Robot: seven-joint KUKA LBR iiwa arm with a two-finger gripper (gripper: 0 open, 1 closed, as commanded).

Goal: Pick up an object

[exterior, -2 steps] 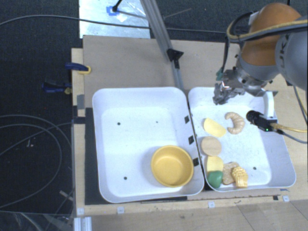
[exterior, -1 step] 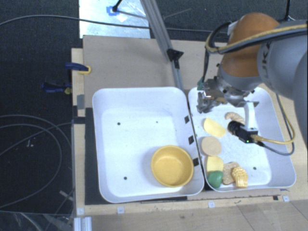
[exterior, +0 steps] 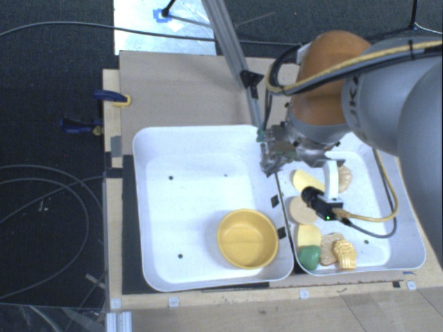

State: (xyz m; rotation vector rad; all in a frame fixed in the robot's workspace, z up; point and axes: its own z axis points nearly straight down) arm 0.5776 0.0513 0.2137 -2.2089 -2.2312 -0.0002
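the yellow bowl [exterior: 248, 238] sits by the left bin's [exterior: 159, 185] front edge, and the gripper [exterior: 275, 159], whose opening i cannot tell, may strike the bins' shared rim [exterior: 282, 216].

The grey arm [exterior: 398, 95], its orange band [exterior: 329, 64] just up-right of the end effector [exterior: 272, 158], reaches in with wrist pointing downward.

Beige object [exterior: 345, 179] partly behind arm [exterior: 394, 102]

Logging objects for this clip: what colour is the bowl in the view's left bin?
The bowl is plain yellow, no pattern, seen best in the camera view.
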